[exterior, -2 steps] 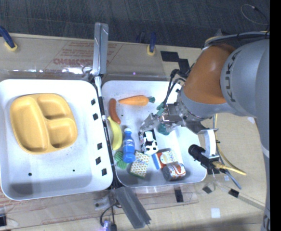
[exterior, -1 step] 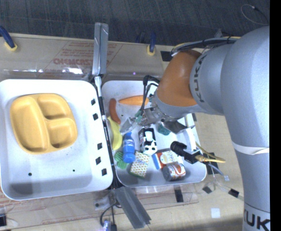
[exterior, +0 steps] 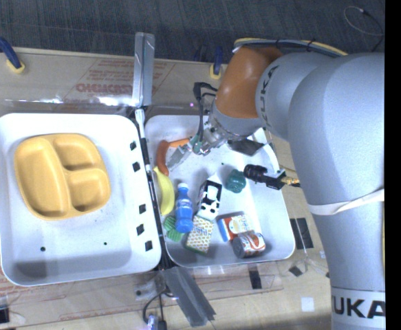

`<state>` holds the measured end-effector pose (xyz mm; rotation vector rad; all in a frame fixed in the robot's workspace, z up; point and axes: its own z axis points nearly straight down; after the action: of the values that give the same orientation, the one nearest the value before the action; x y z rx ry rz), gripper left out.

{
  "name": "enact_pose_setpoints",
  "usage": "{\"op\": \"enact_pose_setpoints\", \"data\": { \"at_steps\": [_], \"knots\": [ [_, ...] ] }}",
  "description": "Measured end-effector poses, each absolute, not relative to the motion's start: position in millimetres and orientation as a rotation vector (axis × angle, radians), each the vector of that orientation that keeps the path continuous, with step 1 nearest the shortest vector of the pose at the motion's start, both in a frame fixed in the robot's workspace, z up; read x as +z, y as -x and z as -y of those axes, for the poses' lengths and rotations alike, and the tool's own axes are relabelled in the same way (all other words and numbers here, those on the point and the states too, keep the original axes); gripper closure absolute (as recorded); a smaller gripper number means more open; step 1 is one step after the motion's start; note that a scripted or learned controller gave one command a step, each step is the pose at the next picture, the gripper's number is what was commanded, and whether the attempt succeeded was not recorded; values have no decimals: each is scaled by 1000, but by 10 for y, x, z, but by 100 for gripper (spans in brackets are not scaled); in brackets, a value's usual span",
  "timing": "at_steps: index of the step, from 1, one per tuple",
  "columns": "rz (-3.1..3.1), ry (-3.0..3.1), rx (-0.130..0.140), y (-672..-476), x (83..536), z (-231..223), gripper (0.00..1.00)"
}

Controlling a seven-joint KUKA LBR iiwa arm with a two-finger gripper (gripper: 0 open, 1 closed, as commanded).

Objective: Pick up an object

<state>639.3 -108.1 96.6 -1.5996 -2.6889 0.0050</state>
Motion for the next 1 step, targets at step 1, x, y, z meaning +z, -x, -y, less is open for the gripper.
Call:
{"op": "enact_pose_setpoints", "data": {
  "at_steps": [1],
  "knots": [
    [2705,1601,2,-6418,1062,1091,100]
  ]
}}
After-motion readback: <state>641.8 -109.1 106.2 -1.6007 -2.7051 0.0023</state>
